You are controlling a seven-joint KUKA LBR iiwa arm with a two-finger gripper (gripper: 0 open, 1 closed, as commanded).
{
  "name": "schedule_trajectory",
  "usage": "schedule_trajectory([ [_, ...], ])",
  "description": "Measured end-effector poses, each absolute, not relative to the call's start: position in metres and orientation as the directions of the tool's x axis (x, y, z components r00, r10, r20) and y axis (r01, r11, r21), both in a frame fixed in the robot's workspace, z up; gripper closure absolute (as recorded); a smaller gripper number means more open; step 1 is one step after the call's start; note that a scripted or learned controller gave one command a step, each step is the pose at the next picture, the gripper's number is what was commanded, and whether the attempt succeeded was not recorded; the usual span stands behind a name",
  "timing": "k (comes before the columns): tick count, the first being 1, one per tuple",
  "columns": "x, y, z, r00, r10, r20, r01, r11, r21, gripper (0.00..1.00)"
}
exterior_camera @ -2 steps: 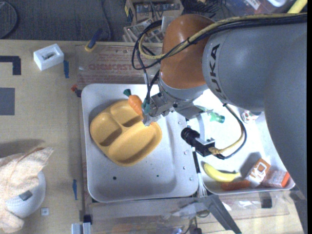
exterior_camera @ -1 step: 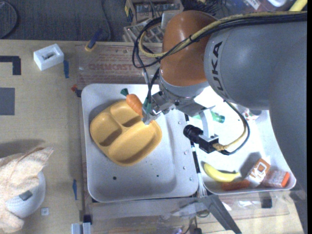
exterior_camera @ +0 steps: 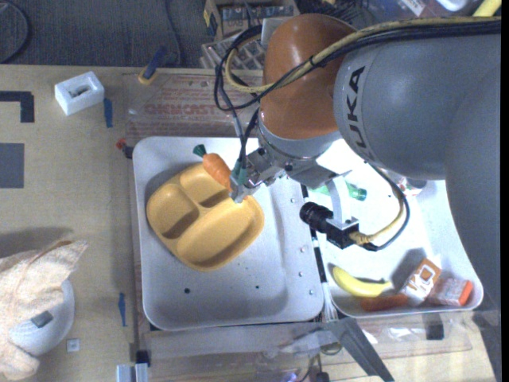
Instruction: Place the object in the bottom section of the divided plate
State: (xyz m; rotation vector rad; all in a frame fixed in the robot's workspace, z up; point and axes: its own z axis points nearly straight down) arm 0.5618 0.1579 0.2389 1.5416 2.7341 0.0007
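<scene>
carrot at the plate's rim, placement pending

the gripper (exterior_camera: 241, 188) hovers at the yellow divided plate (exterior_camera: 205, 217); whether it's open, i cannot tell. the toy carrot (exterior_camera: 213, 164) rests on the upper rim. next, seemingly: carry it into the large bottom section.

A pale wooden bench (exterior_camera: 71, 181) fills the left and near part of the scene. On its far left sits a small white box (exterior_camera: 79, 92), with dark squares (exterior_camera: 11, 165) marked on the bench's left edge. At the near left lies a crumpled cloth (exterior_camera: 36, 277) beside a white bowl (exterior_camera: 40, 325). Beyond the bench's far edge the floor (exterior_camera: 95, 18) is dark grey carpet, with black cables (exterior_camera: 179, 14) trailing across it and a wooden crate (exterior_camera: 238, 6) of parts.
</scene>
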Motion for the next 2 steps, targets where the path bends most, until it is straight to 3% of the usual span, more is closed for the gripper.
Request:
schedule_trajectory([
  [1, 0.566, 0.136, 0.23, -0.37, 0.929, -0.001, 0.929, 0.37, -0.003, 1.0],
  [2, 0.551, 0.113, 0.245, -0.537, 0.844, 0.001, 0.844, 0.537, -0.004, 1.0],
])
